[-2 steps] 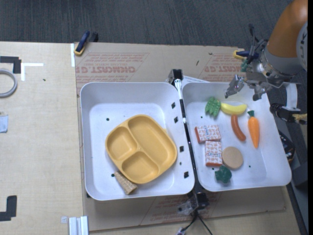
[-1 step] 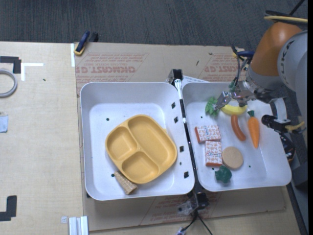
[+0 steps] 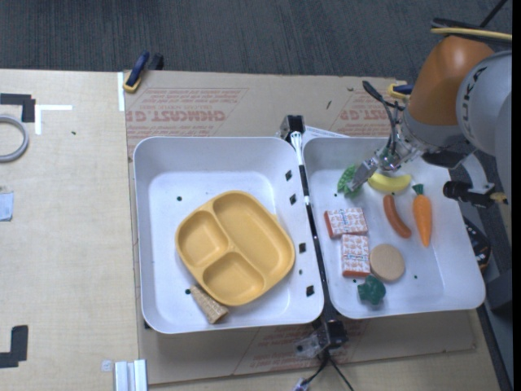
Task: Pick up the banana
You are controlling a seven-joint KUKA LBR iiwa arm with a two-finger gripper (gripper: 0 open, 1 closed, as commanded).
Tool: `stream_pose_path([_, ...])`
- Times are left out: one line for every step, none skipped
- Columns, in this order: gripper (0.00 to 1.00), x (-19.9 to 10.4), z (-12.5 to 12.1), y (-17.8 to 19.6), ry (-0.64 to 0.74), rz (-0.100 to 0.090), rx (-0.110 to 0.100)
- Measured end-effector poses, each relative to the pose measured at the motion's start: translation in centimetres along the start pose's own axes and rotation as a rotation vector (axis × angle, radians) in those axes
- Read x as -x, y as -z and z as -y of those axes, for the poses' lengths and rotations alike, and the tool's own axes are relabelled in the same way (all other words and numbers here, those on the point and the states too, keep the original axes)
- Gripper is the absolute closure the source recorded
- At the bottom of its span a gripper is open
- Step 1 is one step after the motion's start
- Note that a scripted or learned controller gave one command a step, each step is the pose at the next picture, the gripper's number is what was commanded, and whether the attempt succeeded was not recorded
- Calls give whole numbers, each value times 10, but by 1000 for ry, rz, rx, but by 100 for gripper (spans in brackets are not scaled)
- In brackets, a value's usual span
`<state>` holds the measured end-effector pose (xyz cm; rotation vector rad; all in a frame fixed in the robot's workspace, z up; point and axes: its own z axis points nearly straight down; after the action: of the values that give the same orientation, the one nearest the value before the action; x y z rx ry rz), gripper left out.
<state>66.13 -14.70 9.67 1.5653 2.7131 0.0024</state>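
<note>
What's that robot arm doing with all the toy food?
The arm reaches in over the right bin, and its gripper is right above the banana. The banana lies in the bin beside a carrot and a sausage. It looks like it's trying to pick the banana up, but I can't tell if it has it. The left bin holds a yellow tray.

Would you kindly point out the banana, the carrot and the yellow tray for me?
banana (image 3: pixel 391 182): camera view, middle of its yellow body.
carrot (image 3: pixel 422 218): camera view, mid orange body.
yellow tray (image 3: pixel 286 247): camera view, right rim.
</note>
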Motion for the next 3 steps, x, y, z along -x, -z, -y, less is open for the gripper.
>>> stream_pose_path([0, -24, -12, 35, -215, -5, -5])
stream_pose_path([0, -30, 5, -4, 80, -6, -5])
stream_pose_path([0, -40, -22, 89, 40, -6, -5])
